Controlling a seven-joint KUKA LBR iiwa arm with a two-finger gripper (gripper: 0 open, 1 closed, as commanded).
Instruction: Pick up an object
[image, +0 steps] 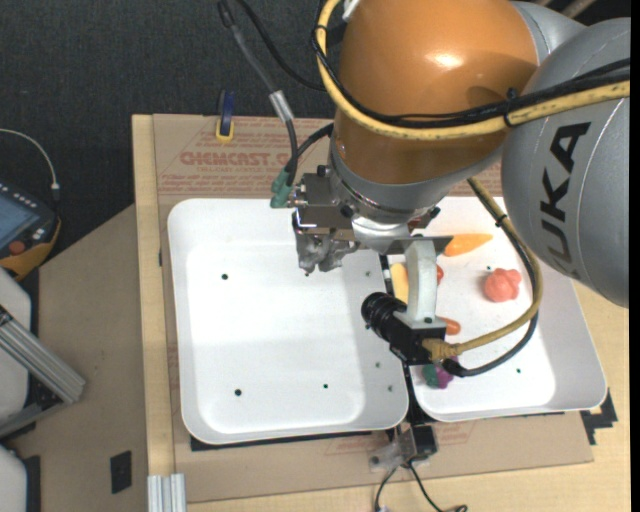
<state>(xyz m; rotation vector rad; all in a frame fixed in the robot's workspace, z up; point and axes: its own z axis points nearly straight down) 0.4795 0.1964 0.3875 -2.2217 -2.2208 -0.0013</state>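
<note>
1. The gripper (318, 255) hangs over the left bin (200, 330), at its 1 o'clock corner; whether it is released or clenched, I cannot tell.
2. Objects lie in the right bin (560, 375): a pink lump (502, 285) at 3 o'clock of the gripper, an orange piece (468, 243) beside it.
3. Travel right, centre over the pink lump, descend straight.

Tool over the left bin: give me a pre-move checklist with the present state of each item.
1. Tool position: above the left bin, near its upper right corner. Ok.
2. Object under the tool: bare white floor there. Not ok.
3. Object held: cannot tell.
4. Targets present: pink object and orange object lie in the right bin. Ok.
5. Targets unobstructed: arm overhangs part of the right bin. Cannot tell.
</note>
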